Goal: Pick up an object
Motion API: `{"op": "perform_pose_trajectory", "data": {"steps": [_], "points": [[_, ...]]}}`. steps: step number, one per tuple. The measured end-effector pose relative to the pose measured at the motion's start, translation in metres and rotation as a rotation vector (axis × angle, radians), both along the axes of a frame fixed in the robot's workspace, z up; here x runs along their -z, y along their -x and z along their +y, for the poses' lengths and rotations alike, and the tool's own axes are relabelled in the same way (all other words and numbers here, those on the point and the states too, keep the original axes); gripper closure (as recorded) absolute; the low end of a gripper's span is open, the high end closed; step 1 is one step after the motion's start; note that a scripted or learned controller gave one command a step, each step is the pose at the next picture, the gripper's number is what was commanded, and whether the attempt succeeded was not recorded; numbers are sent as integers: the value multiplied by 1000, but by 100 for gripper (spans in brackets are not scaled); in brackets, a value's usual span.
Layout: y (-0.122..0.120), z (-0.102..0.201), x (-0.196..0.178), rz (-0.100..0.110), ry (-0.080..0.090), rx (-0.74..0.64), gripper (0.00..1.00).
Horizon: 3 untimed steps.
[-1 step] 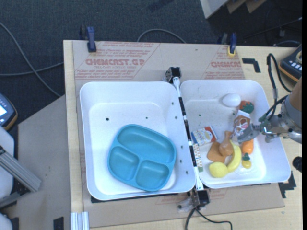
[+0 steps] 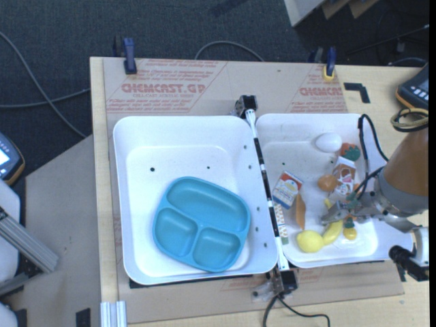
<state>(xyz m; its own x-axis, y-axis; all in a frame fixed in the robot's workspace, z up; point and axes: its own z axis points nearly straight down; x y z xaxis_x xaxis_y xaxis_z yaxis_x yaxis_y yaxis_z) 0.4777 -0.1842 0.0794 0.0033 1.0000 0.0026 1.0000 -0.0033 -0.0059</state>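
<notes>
Yellow plastic banana (image 2: 332, 231) lies at the right white bin's (image 2: 300, 131) front edge, long axis slanting up to the right, touching the claw (image 2: 344, 212) just above it; whether the claw is spread cannot be told.

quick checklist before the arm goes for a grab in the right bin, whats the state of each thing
1. Gripper over the right bin: ok, it sits low among the pile near the bin's right side.
2. Fingers open or shut: cannot tell, clutter hides them.
3. Object held between the fingers: cannot tell.
4. Targets in reach: ok, the yellow lemon and the yellow banana lie just beside the gripper.
5. Room around targets: not ok, items are crowded and touching.
6. Blue divided plate out of the way: ok, it lies in the left bin.
</notes>
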Motion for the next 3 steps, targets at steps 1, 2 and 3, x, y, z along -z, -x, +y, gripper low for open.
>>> {"op": "perform_pose_trajectory", "data": {"steps": [1, 2, 3], "points": [[-2, 0, -15, -9, 5, 0, 100], [-14, 87, -5, -6, 1, -9, 100], [-68, 178, -111, -20, 0, -14, 100]]}}
